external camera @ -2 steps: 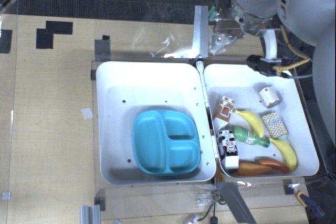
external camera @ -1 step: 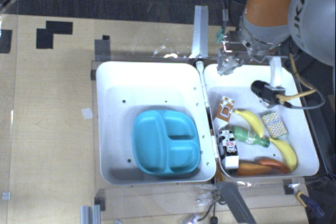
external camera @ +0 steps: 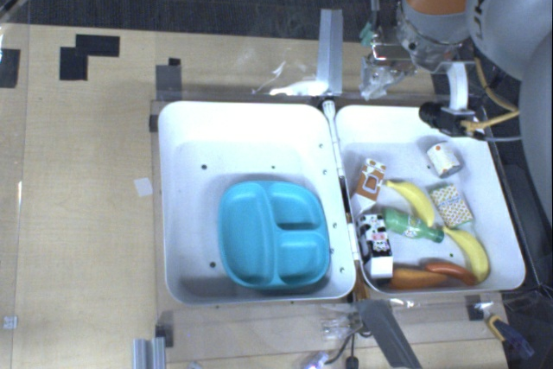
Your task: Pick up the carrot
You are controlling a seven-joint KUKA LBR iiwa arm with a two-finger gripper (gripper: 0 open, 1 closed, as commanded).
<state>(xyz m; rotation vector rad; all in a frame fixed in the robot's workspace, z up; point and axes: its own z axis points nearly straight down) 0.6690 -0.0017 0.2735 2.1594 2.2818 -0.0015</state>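
The carrot (external camera: 442, 270) is a long orange-red piece lying flat along the front wall of the right bin (external camera: 510, 212), just under a banana's lower end. My gripper (external camera: 380, 80) hangs at the back, over the rear rim of the right bin near the divider. It is well away from the carrot, with nothing visibly held. The grey arm with its orange band reaches in from the upper right.
In the right bin lie two bananas (external camera: 415, 199), a green bottle (external camera: 413, 225), a patterned packet (external camera: 452, 205), a small white can (external camera: 442, 158), an orange-and-white box (external camera: 372, 180) and a black-and-white box (external camera: 376, 239). The left bin (external camera: 186, 151) holds a blue divided tray (external camera: 275, 233).
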